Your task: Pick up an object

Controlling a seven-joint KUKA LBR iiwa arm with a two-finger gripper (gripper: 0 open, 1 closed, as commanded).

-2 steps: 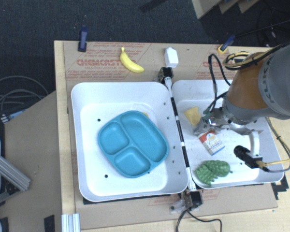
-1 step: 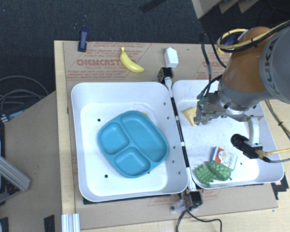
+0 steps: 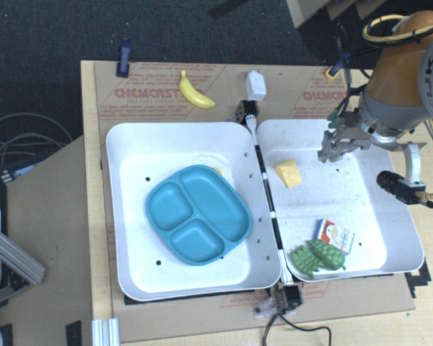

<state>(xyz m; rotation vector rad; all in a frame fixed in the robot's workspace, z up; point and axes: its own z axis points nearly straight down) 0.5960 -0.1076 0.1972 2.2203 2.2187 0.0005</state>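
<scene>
While the claw (image 3: 334, 152) hangs over the right bin (image 3: 390, 262), grip state unclear (too small) | yellow block (image 3: 289, 173) just left | green toy (image 3: 317, 256) well below

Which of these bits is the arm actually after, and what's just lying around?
Could be picked, in the bins: yellow block, small carton, green toy, blue divided plate. The gripper hangs nearest the block.

Lying about, outside the bins: banana, blue clip.
</scene>
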